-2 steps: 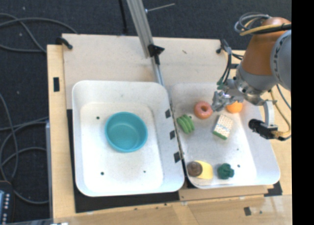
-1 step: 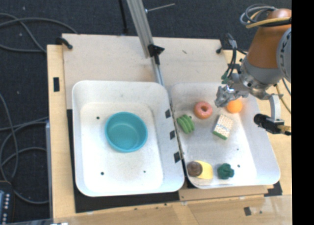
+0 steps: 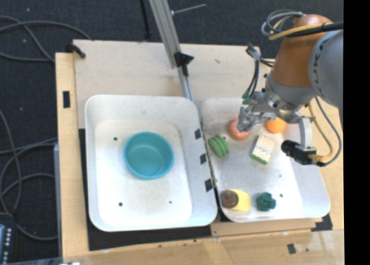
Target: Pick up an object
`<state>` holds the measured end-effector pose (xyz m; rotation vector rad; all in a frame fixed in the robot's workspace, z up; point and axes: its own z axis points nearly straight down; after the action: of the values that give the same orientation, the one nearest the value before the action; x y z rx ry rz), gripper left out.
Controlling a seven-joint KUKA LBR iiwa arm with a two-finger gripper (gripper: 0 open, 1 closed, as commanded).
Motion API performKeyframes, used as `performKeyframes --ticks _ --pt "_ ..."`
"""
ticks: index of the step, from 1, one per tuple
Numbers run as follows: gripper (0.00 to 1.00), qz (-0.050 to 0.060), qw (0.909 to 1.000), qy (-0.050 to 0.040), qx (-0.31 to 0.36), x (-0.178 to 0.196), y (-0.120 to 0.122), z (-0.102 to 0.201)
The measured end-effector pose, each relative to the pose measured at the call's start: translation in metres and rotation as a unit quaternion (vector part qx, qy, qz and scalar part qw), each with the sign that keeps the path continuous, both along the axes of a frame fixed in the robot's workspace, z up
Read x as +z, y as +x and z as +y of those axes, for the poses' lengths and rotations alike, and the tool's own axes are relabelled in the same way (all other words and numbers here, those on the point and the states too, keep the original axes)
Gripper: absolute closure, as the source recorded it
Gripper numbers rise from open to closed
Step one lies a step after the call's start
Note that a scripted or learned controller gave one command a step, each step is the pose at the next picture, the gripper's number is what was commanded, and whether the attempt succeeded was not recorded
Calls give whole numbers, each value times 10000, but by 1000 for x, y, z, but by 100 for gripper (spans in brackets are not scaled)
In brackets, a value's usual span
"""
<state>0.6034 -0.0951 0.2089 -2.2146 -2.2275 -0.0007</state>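
In the camera view my gripper [image 3: 245,121] hangs low in the right bin [image 3: 300,200], right over a pink-orange round object [image 3: 237,132] near the bin's back left. An orange ball [image 3: 276,125] lies just to the gripper's right. A pale yellow and white block [image 3: 262,148] sits a little in front of it. A green ridged object [image 3: 218,145] lies by the bin's left wall. At the front are a yellow and brown object [image 3: 235,200] and a dark green lump [image 3: 266,201].
The left bin [image 3: 104,206] holds a teal bowl [image 3: 149,154]. A metal pole [image 3: 165,21] rises behind the bins, ending at a black clamp near the divider. Cables trail from the arm on the right, with a black connector [image 3: 298,151] over the right bin.
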Motion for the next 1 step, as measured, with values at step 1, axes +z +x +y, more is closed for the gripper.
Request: performKeyframes --ticks 1 --pt "100 -15 10000 8 16 12 5 58"
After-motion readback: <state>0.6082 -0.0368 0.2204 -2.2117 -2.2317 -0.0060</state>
